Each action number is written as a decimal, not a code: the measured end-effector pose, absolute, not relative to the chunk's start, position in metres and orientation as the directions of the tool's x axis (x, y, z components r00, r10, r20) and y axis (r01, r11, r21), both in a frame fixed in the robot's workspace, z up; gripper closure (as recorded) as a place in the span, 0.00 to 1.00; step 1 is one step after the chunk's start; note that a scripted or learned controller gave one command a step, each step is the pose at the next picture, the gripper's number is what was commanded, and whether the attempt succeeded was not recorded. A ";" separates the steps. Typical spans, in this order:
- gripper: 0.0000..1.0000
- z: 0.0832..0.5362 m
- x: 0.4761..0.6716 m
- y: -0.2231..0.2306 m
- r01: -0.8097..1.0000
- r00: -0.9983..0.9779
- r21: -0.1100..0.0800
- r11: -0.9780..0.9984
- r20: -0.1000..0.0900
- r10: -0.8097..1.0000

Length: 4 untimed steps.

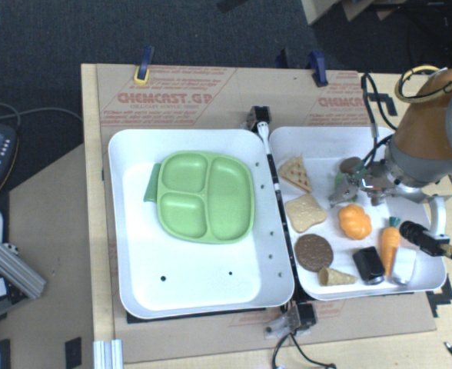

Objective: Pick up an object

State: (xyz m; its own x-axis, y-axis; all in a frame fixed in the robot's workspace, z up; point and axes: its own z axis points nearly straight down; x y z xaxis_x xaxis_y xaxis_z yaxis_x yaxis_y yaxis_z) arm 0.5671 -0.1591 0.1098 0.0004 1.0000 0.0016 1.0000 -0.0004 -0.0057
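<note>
— Where is your gripper (354, 184), and is it holding anything?

— Low in the right bin (326, 138), just above the orange fruit (354, 222). Whether it is open or closed, I cannot tell.

— What could go wrong?

— The fruit looks round and smooth; it may roll aside. The carrot (390, 244) and cracker (304, 212) lie near, so I could nudge those instead.
</note>
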 end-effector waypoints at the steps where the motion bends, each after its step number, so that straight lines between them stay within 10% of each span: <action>1: 0.00 0.083 0.566 -0.158 1.000 0.000 -0.005 0.000 0.002 1.000; 2: 1.00 0.095 0.568 -0.159 1.000 0.001 0.001 -0.001 0.000 1.000; 4: 1.00 0.218 0.574 -0.167 1.000 -0.001 0.008 0.001 -0.003 1.000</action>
